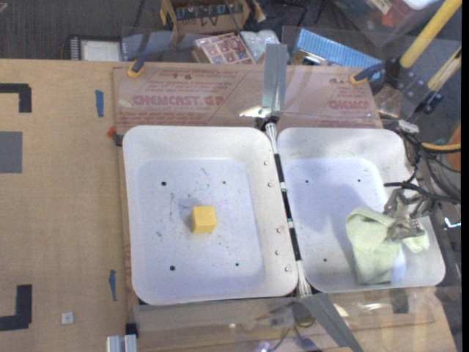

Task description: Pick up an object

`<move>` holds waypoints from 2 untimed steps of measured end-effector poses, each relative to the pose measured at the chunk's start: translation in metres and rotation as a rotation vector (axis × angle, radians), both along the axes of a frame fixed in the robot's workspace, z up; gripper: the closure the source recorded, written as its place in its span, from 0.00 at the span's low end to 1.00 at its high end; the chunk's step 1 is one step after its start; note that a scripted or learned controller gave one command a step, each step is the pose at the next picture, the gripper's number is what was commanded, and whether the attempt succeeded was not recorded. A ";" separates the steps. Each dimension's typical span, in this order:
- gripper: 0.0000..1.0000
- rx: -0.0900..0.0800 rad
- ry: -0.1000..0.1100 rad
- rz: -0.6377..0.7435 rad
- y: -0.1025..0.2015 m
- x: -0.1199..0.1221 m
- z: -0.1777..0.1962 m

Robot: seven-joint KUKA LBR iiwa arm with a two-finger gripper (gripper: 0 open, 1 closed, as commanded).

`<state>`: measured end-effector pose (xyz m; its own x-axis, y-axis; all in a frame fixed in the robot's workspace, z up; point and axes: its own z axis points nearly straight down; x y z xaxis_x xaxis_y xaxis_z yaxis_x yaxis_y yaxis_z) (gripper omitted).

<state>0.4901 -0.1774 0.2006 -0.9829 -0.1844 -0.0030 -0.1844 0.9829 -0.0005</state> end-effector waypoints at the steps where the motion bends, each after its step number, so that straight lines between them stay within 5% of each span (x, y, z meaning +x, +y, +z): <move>1: 1.00 0.000 -0.005 -0.129 -0.006 0.027 -0.010; 2: 1.00 0.000 0.000 -0.028 0.000 0.023 -0.076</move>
